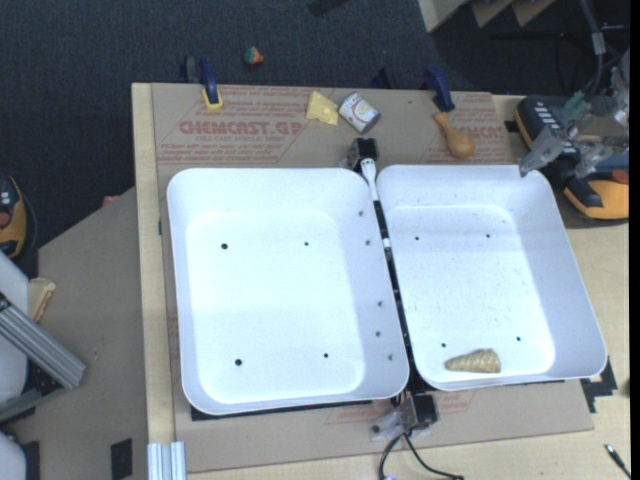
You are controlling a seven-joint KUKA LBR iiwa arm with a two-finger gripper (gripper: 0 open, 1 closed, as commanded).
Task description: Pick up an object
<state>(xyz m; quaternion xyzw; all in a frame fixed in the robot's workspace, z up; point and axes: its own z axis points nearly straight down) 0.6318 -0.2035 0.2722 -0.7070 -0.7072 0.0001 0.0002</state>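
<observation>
Nothing is picked yet. My gripper (548, 150) hangs past the right bin's (560, 230) far right corner, grasping nothing I can see; whether it is released or clenched, I cannot tell. The tan lump (473, 362) lies by that bin's near wall, well apart from me. The whole reach and grasp remain.

A single fixed camera looks down on the bench (110, 298) from above at a slant, far enough back to take in both white bins whole. The left bin (190, 268) and right bin (565, 268) sit side by side mid-frame, the dark carpeted floor (100, 28) showing beyond the bench's far edge.
</observation>
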